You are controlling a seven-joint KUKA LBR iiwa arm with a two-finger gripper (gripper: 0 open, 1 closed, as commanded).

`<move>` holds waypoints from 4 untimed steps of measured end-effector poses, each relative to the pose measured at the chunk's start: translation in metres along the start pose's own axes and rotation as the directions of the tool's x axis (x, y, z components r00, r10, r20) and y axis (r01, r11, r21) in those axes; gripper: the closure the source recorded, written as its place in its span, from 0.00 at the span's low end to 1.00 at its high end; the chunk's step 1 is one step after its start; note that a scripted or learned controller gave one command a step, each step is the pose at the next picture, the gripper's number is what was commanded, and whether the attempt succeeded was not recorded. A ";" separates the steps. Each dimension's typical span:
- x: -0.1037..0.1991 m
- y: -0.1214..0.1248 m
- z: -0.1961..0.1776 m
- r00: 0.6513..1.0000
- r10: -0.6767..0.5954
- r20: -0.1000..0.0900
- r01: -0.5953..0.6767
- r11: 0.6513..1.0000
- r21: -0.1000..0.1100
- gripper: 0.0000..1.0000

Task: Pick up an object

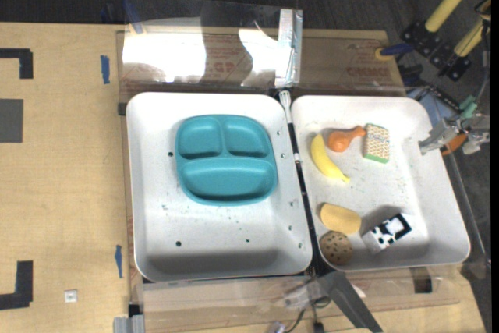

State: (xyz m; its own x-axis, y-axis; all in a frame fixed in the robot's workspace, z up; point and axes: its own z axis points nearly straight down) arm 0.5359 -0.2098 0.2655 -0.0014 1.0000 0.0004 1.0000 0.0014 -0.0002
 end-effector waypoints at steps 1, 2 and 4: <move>0.065 -0.006 0.073 0.974 0.227 -0.001 -0.227 0.974 0.005 0.00; 0.097 0.048 0.166 0.963 0.270 0.000 -0.270 0.963 0.007 0.00; 0.118 0.103 0.168 0.995 0.102 0.001 -0.102 0.995 -0.004 1.00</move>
State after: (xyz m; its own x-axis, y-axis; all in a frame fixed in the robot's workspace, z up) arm 0.6384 -0.0912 0.0973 0.1010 0.9949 -0.0006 0.9949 -0.1010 0.0037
